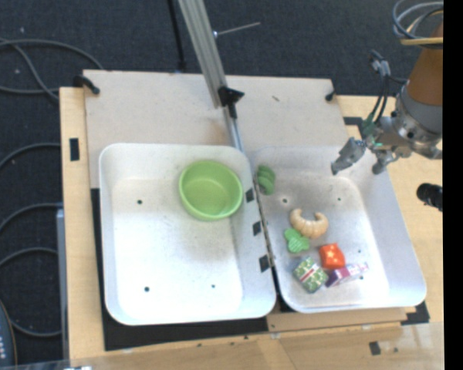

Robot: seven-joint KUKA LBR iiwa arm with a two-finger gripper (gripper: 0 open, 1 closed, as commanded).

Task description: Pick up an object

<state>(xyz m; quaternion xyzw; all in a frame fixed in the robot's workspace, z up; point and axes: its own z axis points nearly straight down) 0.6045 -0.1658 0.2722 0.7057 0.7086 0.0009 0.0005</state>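
Lying at the near end of the right bin (386,230), a tight cluster of small things sits closest to the camera: a green patterned block (309,274), a purple piece (349,271) just beside it to the right, and an orange-red block (332,255) touching the group from behind. Slightly farther in, a small green toy (296,242) rests near the bin's left wall, and just beyond it a tan crescent-shaped piece (309,223) lies with its curve open toward the far side. Farther still, a round green object (265,179) sits against the left wall near the bin's far corner, close to the divide between the two bins. Across that divide, the left bin (139,284) carries a lime-green bowl (210,190), upright, in its far right part, with bare white floor around it. The gripper (364,158) hangs above the far right part of the right bin, its two fingers spread apart with nothing between them. The cluster and the crescent lie well apart from it, toward the near left; the round green object lies to its left, at about the same depth. No object sits between the fingers and the bin floor beneath them. Behind the bins, a slanted metal pole (204,41) rises from the seam between them over the pale bench board (162,110).
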